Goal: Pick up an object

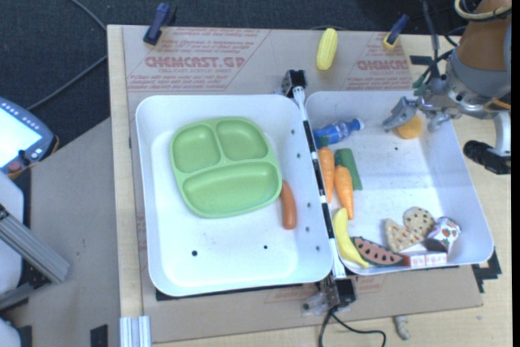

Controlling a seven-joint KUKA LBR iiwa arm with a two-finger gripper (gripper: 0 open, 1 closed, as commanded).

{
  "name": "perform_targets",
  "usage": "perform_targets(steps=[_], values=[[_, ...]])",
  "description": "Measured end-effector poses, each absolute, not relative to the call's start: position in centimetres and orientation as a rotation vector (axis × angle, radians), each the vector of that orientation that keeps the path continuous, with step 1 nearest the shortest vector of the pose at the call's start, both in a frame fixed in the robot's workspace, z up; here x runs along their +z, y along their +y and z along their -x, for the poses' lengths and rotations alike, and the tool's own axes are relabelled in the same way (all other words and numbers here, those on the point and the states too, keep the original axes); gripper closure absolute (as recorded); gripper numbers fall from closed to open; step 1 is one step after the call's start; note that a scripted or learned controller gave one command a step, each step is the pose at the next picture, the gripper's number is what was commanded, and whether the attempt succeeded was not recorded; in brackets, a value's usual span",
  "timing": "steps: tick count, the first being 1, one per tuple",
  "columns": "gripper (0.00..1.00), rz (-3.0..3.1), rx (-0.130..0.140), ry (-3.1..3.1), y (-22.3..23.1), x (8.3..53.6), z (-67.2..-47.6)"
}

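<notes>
Jaws: low over the far right corner of the right bin, metal fingers spread either side of a small yellow-orange piece; whether they pinch it I cannot tell.
Yellow-orange piece: lies on the bin floor near the far wall, right at the fingertips, partly hidden by them. Probably a light, hard plastic toy food, smooth and rounded, so apt to squirt out; best taken across its narrow middle.
Close by: blue bottle to the left, well apart from the fingers.
Divider side: two carrots and a green stick, stiff and slim, easy to roll.
Near end: banana, watermelon slice, cookie.
Left bin: green divided plate, one carrot-like piece beside it.
Bench: corn cob outside the bins.
</notes>
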State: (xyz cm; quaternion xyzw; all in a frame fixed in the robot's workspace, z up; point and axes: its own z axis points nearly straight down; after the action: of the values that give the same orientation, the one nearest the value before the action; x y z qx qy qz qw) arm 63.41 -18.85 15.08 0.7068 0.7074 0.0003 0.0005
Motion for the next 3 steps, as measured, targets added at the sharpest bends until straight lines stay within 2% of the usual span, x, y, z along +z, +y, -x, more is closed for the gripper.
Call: perform_targets(steps=[1, 2, 3], values=[[0.00, -2.230, 0.008, 2.241, -21.6, 8.4, -66.7], [0.00, -2.215, 0.003, 2.219, -22.4, 23.2, -66.8], [0.00, -2.222, 0.004, 2.228, -22.0, 9.8, -64.9]])
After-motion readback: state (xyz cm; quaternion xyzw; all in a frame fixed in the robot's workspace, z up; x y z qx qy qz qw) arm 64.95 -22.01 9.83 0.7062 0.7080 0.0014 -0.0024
